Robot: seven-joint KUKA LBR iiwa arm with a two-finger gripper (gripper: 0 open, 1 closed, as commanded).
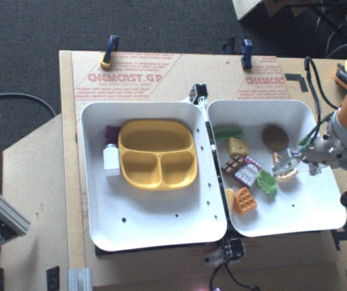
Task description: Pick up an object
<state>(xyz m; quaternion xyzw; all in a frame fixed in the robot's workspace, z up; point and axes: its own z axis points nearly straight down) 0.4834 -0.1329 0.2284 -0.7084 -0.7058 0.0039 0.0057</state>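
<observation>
Dark carpet surrounds a cardboard-topped bench [161, 71] carrying two white bins. In the left bin [94, 180], a yellow tray [157, 153] and a small bottle [111, 159] are seen. In the right bin [306, 214], small toy foods are clustered near the middle. The gripper [289, 162] is poised over a pale piece [286, 174] just right of a green leaf [267, 183]; whether anything is held cannot be told. The piece is judged light, rigid and slippery; a pinch across its narrow width is advised.

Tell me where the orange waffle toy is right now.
The orange waffle lies in the right bin near its front left corner, just below the green leaf and the patterned packet.
</observation>
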